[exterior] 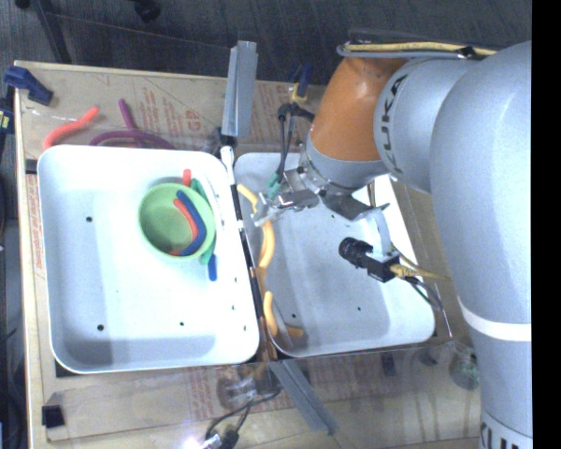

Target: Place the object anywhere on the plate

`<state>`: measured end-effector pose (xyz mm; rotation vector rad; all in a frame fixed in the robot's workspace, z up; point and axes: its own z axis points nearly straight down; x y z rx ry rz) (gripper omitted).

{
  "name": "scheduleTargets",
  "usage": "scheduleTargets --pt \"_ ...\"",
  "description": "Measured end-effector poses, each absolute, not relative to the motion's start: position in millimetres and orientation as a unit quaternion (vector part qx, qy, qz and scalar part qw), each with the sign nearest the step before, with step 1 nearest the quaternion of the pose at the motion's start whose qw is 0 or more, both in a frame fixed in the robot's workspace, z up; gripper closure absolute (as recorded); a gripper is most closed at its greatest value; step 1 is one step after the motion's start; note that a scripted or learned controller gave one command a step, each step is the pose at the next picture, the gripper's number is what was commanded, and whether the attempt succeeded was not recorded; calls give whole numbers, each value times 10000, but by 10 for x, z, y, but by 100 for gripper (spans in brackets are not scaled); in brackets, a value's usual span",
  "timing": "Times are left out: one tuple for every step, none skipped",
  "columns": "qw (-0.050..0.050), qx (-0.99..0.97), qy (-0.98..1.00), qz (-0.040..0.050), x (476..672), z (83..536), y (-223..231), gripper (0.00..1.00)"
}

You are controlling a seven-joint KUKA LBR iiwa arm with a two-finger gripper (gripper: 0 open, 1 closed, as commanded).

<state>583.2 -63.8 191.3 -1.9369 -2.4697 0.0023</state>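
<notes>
A green plate (173, 221) lies in the left bin (93, 288), toward its upper right. On the plate rest a red curved piece (189, 215), a blue curved piece (203, 215) and a green strip along its right rim. My gripper (265, 204) hangs low over the left edge of the right bin (355, 316), under the orange band of the arm (355, 110). Right beside it a yellow curved object (267, 241) lies along that bin's left wall. Whether the gripper holds anything is hidden by the wrist.
An orange-yellow piece (277, 318) lies at the right bin's lower left corner. A black cable fitting (360, 253) hangs from the arm over that bin. Red and purple tools (84, 129) lie on the bench behind the left bin. A grey divider bar (239, 87) stands between the bins.
</notes>
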Motion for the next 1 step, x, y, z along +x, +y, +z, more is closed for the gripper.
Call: scheduleTargets --pt "14 -6171 -7869 6 5833 1915 -639 0"
